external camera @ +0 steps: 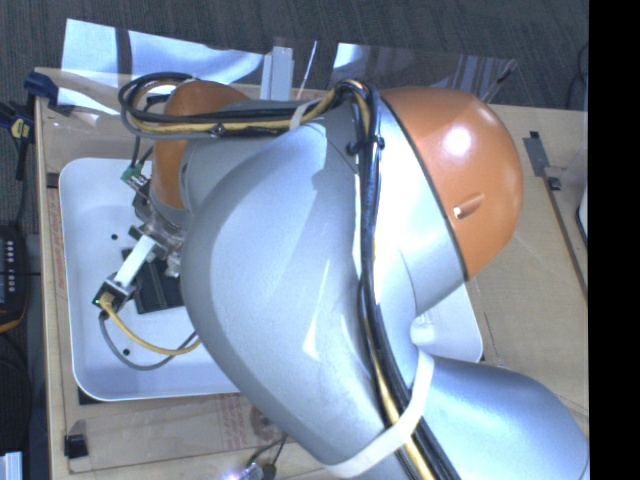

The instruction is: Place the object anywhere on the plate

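While its state cannot be told, the black two-finger hand (150, 278) is hanging over the shallow white left bin (85, 268).

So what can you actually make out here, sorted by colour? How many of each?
White: 1, the left bin
Grey: 1, the arm
Orange: 2, the big dome and the smaller band on that arm
Black: 1, a dark block low in the bin
Yellow-and-black: 1, the cable bundle
Total: 6
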### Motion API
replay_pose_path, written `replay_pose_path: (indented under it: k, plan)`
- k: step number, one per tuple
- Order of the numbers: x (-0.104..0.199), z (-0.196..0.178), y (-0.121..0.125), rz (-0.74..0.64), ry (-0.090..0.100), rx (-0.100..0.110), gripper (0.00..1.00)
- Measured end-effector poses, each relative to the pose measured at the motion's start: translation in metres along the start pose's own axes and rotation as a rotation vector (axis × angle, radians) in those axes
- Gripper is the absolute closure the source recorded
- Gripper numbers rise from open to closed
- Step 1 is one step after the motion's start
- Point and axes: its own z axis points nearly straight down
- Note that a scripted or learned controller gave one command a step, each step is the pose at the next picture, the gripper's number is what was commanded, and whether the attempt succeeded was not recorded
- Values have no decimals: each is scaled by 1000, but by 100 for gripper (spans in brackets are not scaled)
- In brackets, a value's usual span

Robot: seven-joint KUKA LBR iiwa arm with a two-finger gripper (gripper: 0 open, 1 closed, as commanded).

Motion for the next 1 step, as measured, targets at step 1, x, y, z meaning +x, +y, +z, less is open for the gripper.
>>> replay_pose_path:
  k: [1]
  plan:
    - [-82, -94, 35, -334, -3, 7, 100]
